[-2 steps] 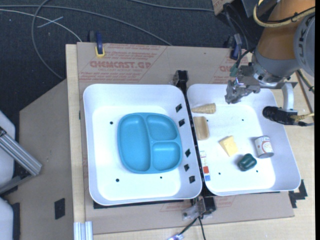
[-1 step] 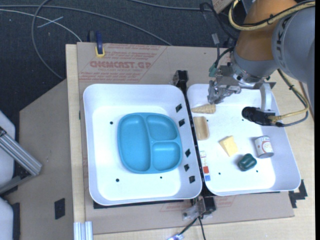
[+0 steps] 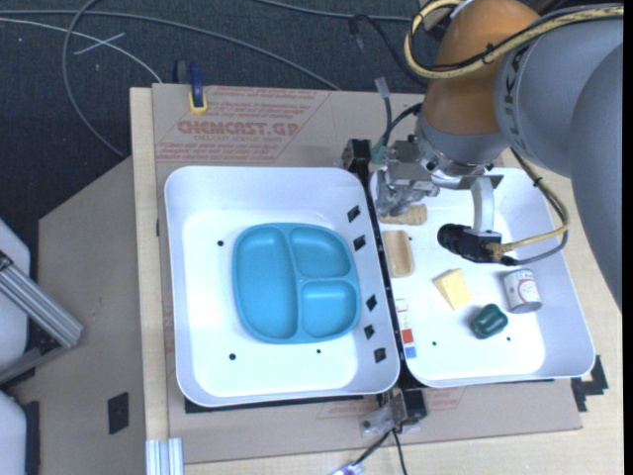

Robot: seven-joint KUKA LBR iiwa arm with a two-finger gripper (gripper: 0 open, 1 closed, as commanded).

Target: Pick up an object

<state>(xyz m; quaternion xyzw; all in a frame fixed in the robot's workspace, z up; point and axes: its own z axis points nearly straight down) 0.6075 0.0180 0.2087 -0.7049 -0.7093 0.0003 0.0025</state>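
Observation:
My gripper (image 3: 395,202) hangs low over the far left corner of the right bin (image 3: 554,349), close to the wall between the bins. A small tan piece (image 3: 413,214) lies right at its tip, partly hidden by it. Just in front lies a tan oblong block (image 3: 398,253). Further forward in the same bin are a yellow wedge (image 3: 453,288), a small white and red can (image 3: 521,290) on its side, and a dark green rounded object (image 3: 488,321). A thin white strip with red and blue marks (image 3: 406,327) lies along the bin's left wall.
The left bin (image 3: 193,216) holds a blue divided plate (image 3: 295,282). The grey arm with its orange band (image 3: 475,38) comes in from the upper right over the right bin's far side. Cables trail across the dark floor behind the bench.

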